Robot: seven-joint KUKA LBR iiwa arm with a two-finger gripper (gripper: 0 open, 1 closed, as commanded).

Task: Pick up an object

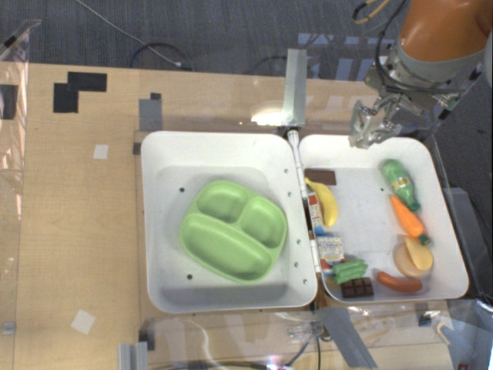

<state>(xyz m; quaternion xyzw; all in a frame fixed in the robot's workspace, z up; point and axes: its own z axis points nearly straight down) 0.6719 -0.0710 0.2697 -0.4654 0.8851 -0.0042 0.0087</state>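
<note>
Looking down on the bench in the camera view, we find the gripper [372,128] hanging above the far edge of the right bin [443,206], clear of everything in it and carrying nothing between its fingers; whether those fingers stand apart or together we cannot tell at this angle.

The right bin holds the candidates. A green bottle [400,182] lies along the far right side, with a carrot [407,216] just beside its near end. A banana [326,202] rests close to the dividing wall, a sausage [399,282] and a chocolate bar [357,287] sit at the near edge, and a small carton [330,247] lies between banana and chocolate.

The left bin [154,206] bears a green divided plate [233,230] — wide, shallow and in our judgement awkward for two fingers.

We judge the bottle the nearest fair target — apparently light, rigid plastic, smooth and likely to roll. It should be taken across its middle, fingers square to its long axis.
</note>
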